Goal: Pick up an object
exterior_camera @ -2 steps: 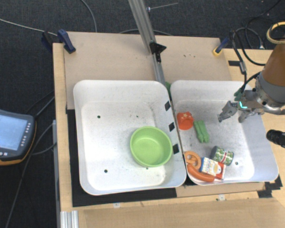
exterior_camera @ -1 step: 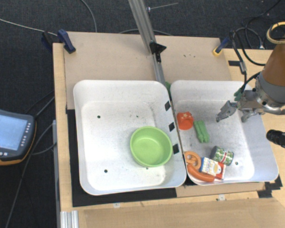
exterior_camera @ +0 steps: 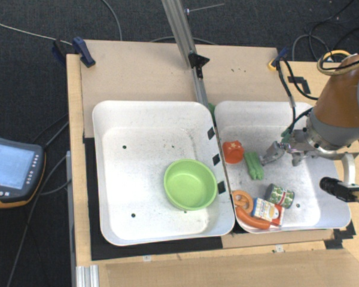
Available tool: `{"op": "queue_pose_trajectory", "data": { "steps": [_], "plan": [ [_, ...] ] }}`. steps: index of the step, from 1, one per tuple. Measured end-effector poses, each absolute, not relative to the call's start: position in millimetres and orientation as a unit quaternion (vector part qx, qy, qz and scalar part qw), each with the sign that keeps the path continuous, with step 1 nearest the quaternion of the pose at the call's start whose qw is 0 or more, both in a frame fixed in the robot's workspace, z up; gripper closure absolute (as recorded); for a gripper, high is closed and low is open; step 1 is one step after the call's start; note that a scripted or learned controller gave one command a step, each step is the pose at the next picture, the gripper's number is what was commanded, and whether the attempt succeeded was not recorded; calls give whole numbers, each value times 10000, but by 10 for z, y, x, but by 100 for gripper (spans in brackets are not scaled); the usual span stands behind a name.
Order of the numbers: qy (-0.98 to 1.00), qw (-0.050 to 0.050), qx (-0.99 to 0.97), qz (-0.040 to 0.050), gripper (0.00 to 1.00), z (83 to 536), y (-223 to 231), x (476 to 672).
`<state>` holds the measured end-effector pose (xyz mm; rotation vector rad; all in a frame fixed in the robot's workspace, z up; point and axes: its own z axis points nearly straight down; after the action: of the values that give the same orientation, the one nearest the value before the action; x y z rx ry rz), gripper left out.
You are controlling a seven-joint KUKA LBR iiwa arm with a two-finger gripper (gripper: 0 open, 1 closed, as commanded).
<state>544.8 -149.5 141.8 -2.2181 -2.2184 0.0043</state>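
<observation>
Lowest in frame, a small carton (exterior_camera: 267, 210) lies in the right bin (exterior_camera: 308, 178). Above it, the tool (exterior_camera: 274, 155) hangs open beside a green block (exterior_camera: 255, 165); centre over the block before closing.

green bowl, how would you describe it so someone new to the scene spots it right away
Start with the two white bins and take the left bin. The green bowl sits toward its lower right corner, close to the wall shared with the right bin. It is round, lime green and open side up, unlike the small cluttered items next door.

A grey handheld pendant (exterior_camera: 12, 171) lies left of the bench (exterior_camera: 137, 70).
</observation>
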Motion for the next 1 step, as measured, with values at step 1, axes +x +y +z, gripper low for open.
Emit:
{"op": "queue_pose_trajectory", "data": {
  "steps": [1],
  "plan": [
    [-7071, 0, -7071, 0, 0, 952, -1495, 5449]
  ]
}}
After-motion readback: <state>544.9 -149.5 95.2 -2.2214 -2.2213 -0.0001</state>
